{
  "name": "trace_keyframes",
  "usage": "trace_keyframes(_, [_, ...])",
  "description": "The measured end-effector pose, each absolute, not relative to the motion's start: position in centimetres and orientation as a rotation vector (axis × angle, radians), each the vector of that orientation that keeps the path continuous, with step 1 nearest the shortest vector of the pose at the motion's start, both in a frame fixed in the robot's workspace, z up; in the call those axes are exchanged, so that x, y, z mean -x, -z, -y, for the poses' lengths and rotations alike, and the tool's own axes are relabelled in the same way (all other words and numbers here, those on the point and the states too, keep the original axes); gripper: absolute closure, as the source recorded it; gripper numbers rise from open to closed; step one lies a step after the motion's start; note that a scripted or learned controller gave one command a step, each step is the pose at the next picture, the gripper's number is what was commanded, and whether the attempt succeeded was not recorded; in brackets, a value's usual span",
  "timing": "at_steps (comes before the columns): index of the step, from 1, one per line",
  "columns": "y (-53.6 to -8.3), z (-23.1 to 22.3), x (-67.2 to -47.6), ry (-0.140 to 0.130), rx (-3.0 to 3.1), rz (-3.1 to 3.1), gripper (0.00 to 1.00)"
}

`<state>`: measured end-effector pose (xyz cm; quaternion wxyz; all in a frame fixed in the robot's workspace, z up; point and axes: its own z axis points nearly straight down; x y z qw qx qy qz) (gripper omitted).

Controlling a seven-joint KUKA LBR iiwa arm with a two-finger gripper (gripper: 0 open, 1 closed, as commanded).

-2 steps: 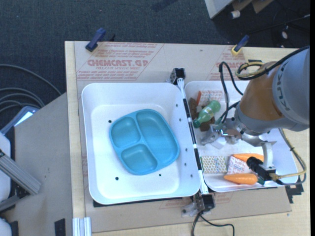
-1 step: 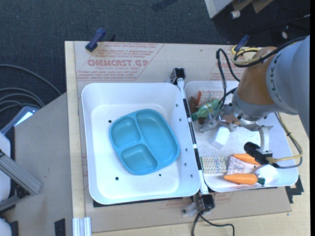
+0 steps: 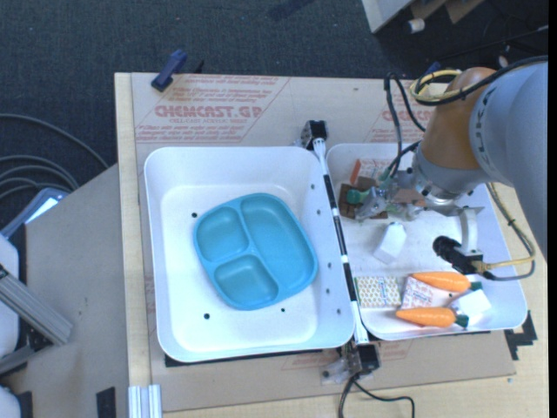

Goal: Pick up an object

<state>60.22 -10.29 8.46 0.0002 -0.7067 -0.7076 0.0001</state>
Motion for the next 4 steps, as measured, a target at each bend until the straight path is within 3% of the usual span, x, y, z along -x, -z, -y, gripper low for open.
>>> trace_keyframes(1, [-8.5,10.4,-64.1,0.000,2.220,2.222,0.00])
trace_keyframes(2, [-8.4,9.9,-66.4,-0.017,2.213,2.216,0.00])
trace_keyframes(3, [-8.5,9.9,-64.4,-0.003,2.219,2.221,0.00])
trace_keyframes(4, [-9.5,9.8,-64.4,-0.002,2.220,2.222,1.00])
